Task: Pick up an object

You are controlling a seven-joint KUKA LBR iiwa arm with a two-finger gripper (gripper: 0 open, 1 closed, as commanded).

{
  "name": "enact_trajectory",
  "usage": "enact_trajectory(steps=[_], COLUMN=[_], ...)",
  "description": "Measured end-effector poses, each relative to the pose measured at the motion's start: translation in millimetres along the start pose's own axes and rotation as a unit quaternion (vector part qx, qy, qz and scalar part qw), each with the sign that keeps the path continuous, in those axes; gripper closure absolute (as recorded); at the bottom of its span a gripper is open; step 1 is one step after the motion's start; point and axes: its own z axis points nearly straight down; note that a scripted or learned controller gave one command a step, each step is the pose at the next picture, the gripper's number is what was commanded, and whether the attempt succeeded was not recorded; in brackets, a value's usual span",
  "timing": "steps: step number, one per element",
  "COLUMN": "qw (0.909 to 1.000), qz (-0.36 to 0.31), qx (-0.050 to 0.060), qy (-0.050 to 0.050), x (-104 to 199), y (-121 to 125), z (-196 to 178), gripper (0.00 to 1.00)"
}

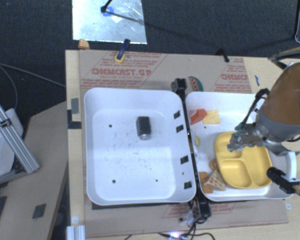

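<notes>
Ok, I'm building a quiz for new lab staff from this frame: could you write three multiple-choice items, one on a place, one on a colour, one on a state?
1. Where does the grey cylinder lie?
A. In the left bin
B. In the right bin
C. On the cardboard outside the bins

2. What colour is the divided tray in the right bin?
A. Blue
B. Yellow
C. Green

3. How does the tool stand relative to the tray?
A. Far off, above the left bin
B. Over the tray's upper left corner
C. Resting on the floor

Answers:
1. A, the cylinder sits alone on the floor of the left bin.
2. B, the tray with compartments is plainly yellow.
3. B, the tool's dark tip overlaps the tray's upper left edge, with the arm reaching in from the right.
</notes>
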Motion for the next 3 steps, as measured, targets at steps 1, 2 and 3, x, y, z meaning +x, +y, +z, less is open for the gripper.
enact_trajectory(steps=[1, 2, 3], qw=[1.0, 1.0, 1.0], qz=[0.004, 0.002, 0.0], qx=[0.001, 0.0, -0.001], qy=[0.0, -0.001, 0.0], x=[-10, 62, 148], y=[-19, -16, -16], z=[75, -8, -30], gripper=[1.0, 1.0, 1.0])
